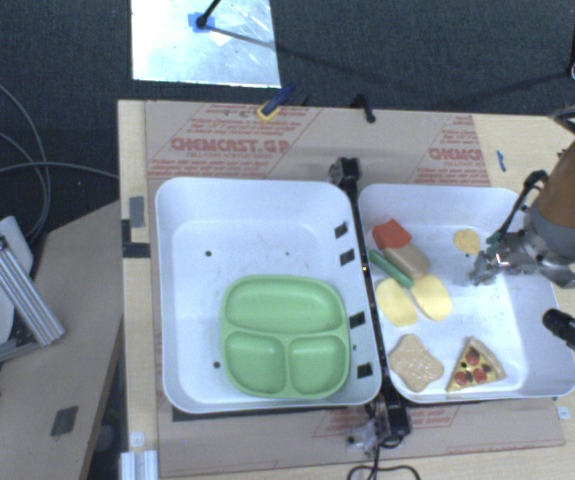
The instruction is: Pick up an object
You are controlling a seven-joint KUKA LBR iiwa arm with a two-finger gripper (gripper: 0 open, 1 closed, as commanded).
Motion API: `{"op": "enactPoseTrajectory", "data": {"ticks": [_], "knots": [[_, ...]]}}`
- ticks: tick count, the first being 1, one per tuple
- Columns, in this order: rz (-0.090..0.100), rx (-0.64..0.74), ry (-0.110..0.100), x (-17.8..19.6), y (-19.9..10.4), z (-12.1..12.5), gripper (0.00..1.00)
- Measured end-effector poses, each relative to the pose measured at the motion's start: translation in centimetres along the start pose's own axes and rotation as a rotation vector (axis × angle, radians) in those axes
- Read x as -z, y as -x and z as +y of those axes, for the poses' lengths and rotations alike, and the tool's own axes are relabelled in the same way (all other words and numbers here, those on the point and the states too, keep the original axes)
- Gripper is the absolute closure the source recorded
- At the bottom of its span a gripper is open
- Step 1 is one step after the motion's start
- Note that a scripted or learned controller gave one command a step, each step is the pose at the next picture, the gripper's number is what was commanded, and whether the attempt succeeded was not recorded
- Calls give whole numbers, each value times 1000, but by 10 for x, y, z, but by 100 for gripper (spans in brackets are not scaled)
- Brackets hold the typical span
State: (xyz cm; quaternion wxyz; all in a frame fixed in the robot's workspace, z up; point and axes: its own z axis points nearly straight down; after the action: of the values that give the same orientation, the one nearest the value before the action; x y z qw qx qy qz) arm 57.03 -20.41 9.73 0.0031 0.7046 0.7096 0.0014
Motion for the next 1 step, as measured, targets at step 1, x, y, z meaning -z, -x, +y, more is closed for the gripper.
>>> {"op": "enactPoseTrajectory", "data": {"ticks": [1], "knots": [[0,1,-1,0,0,0,0]]}}
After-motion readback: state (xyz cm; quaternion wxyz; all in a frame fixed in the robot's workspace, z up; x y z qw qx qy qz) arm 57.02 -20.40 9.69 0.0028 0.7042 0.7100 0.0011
